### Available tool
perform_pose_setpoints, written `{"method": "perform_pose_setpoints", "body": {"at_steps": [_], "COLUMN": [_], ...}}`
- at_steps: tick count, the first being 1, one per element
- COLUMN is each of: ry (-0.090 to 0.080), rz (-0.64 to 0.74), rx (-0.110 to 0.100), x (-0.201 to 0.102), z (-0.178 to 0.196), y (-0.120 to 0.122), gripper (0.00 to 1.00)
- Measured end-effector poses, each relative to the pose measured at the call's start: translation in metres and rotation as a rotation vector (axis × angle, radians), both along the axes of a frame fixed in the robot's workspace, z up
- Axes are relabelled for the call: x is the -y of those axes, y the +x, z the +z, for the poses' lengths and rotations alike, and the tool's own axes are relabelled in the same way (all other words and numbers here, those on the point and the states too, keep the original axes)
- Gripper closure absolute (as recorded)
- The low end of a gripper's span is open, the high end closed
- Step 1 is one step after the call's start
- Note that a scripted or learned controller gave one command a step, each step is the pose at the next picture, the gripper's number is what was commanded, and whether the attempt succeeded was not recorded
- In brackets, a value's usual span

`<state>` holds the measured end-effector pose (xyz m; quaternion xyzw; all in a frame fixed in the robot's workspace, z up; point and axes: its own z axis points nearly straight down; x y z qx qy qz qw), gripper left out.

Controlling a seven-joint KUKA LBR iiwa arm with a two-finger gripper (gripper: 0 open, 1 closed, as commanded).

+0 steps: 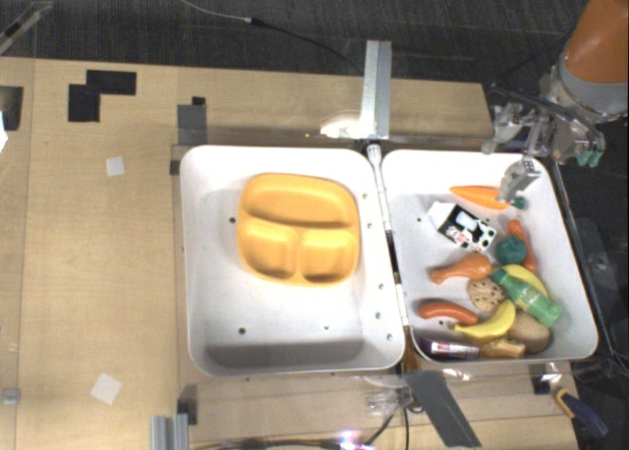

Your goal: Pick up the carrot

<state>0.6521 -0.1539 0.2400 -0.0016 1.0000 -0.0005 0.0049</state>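
**A:** Where is the carrot point(479, 196)?

**B:** In the right bin point(580, 293), near its upper edge, lying flat with the pointed end toward the left of the frame. My tool point(519, 181) sits right at its thick, right-hand end, touching or nearly so.

**A:** Have you got it?

**B:** I cannot tell. I cannot make out how my tool is set, and I see nothing plainly caught in it.

**A:** How will it handle?

**B:** It looks like a toy: light, stiff, smooth and likely slippery. I judge the thick end or the middle safest, since the taper could squirt out.

**A:** Any writing?

**B:** A black and white card point(462, 225) lies just below the carrot; its marks are too small to read.
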Motion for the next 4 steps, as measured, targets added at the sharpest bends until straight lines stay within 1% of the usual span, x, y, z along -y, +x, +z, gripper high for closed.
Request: {"method": "perform_pose_setpoints", "body": {"at_steps": [1, 2, 3, 4], "ry": [0.004, -0.007, 0.012, 0.011], "rz": [0.021, 0.36, 0.26, 0.171], "rx": [-0.013, 0.006, -0.005, -0.013], "x": [-0.032, -0.02, -0.023, 0.045], "z": [-0.124, -0.138, -0.138, -0.139], "y": [-0.017, 0.023, 0.022, 0.021], "gripper": [0.0, 0.0, 0.0, 0.0]}}
